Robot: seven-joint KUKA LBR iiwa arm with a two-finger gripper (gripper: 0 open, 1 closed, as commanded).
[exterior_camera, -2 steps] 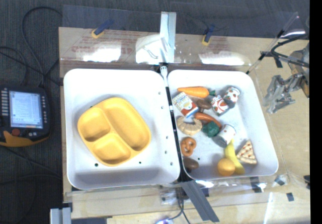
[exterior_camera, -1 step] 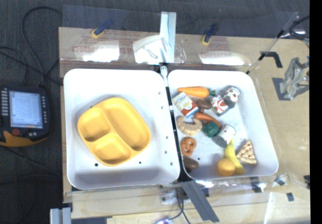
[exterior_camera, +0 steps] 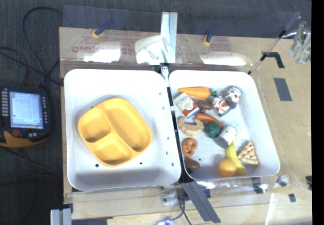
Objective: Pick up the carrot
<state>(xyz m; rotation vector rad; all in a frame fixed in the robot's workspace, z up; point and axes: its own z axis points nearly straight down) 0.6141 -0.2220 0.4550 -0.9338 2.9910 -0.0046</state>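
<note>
The carrot (exterior_camera: 194,91) is a long orange piece with a green end pointing right. It lies on its side at the back left of the right bin (exterior_camera: 263,118), close to the divider between the bins. A small printed carton (exterior_camera: 184,103) touches it from the front, and a brown item (exterior_camera: 205,101) sits just below its green end.
The right bin also holds a red-and-white figure (exterior_camera: 226,101), a reddish piece with a green cap (exterior_camera: 208,122), a round biscuit (exterior_camera: 191,127), a pretzel (exterior_camera: 189,145), a banana (exterior_camera: 233,154), an orange (exterior_camera: 227,168) and a pizza slice (exterior_camera: 247,153). In the left bin (exterior_camera: 76,168) lies a yellow divided plate (exterior_camera: 114,131).
</note>
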